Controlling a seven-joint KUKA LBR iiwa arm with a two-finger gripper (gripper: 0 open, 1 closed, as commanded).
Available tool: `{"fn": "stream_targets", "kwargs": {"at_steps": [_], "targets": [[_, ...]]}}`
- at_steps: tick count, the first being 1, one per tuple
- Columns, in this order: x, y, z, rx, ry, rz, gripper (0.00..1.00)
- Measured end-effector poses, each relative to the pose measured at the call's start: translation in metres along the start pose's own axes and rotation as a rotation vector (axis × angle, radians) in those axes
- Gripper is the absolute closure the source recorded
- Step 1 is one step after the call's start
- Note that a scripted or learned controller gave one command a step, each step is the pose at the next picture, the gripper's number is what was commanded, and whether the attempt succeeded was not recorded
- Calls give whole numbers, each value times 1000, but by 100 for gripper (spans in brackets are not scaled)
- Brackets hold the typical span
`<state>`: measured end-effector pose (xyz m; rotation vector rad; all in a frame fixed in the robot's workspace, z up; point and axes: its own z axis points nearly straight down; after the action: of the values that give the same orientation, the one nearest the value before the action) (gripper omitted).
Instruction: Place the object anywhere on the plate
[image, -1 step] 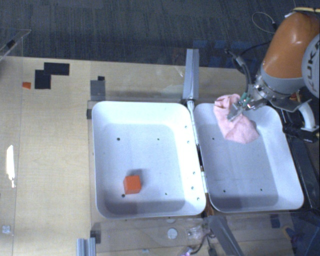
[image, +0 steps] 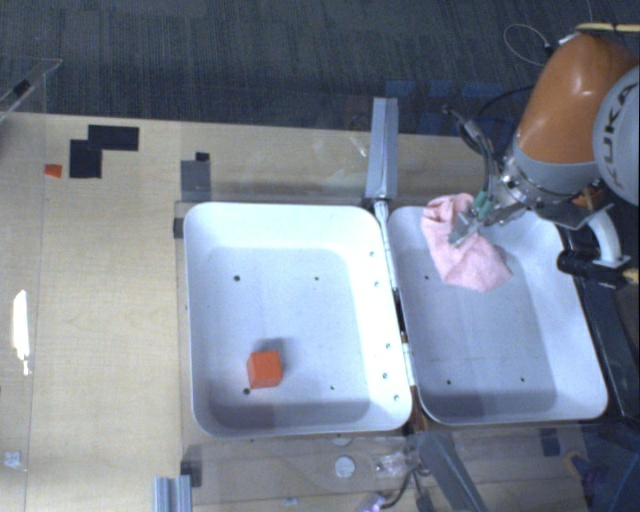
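Observation:
A small orange block (image: 265, 369) lies on the floor of the left bin (image: 210, 300), near its front left corner. In the right bin (image: 520, 350) a pink plate (image: 470, 262) rests at the back left; its outline looks uneven and partly lifted. My gripper (image: 468, 228) is down over the plate's back part, touching or just above it, and hides part of it. The orange-banded arm (image: 575, 100) reaches in from the right. The block is far from the gripper, in the other bin.
A raised divider (image: 395, 300) runs between the two bins. A grey bracket (image: 382, 150) stands behind the divider. Black and orange markers (image: 95, 150) lie on the bench at the far left.

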<state>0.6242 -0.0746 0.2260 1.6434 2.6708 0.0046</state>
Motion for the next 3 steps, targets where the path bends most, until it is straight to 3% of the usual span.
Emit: {"fn": "stream_targets", "kwargs": {"at_steps": [1,2,3], "targets": [[43,18,-9,-4,-2,-403,100],[94,52,-12,-7,-3,-806,100],[148,81,-13,-8,-4,-1105,100]]}}
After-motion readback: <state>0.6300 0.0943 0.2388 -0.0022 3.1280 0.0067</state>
